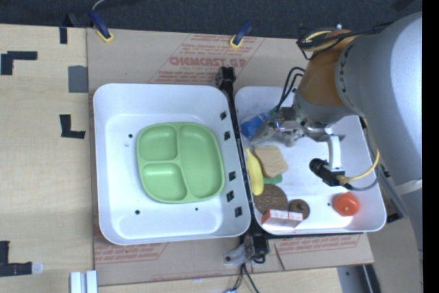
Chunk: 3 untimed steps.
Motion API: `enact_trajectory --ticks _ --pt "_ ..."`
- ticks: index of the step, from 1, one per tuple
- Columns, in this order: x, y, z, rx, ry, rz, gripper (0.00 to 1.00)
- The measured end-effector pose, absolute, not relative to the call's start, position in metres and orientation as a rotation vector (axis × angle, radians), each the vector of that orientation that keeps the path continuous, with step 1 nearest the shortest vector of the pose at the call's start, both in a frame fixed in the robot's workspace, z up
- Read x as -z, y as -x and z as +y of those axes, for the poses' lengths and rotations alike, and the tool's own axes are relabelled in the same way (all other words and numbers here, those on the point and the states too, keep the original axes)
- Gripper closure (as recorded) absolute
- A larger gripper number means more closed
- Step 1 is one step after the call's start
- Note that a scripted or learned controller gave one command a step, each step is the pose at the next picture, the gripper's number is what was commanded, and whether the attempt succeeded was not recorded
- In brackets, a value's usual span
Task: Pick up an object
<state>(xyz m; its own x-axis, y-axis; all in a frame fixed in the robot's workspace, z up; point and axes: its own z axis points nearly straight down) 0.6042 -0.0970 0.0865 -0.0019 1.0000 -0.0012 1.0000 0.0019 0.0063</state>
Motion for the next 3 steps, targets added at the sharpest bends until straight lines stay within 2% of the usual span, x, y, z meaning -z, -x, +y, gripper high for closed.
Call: enact_trajectory --ticks 1,2,3 --pt "-0.087 -0.542 -0.104 -0.003 -2.219 2.218 0.00" --pt "-0.087 -0.504 -0.101 -0.004 -2.215 2.210 0.00" --pt "-0.259 -0.523 -0.158 0.001 -2.220 2.220 0.00"
